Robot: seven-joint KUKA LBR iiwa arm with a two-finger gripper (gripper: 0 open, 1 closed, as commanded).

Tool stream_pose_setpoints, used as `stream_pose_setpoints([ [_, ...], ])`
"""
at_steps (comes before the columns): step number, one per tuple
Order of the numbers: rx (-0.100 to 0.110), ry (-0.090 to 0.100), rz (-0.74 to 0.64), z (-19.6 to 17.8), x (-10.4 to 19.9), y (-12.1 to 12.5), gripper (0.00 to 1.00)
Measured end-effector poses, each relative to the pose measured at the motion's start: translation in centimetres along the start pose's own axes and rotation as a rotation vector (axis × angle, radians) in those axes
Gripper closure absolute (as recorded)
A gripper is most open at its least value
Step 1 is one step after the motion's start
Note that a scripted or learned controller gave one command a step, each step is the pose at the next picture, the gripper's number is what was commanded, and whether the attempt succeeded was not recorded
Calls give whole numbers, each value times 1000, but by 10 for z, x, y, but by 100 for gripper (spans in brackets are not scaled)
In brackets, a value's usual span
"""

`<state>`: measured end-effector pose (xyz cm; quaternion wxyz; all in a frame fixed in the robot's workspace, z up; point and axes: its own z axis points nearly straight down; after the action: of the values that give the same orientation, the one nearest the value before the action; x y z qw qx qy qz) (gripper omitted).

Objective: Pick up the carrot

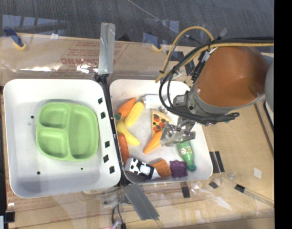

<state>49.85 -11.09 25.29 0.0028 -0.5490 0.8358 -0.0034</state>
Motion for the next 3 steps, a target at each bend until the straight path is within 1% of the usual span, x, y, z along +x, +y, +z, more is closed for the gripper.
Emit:
stream_pose_setpoints([
  [1, -15, 0, -38, 71, -4, 24, 100],
  [2, -2, -1, -1, -12, -22, 31, 100],
  [3, -11, -1, -280, 7, -56, 43, 100],
])
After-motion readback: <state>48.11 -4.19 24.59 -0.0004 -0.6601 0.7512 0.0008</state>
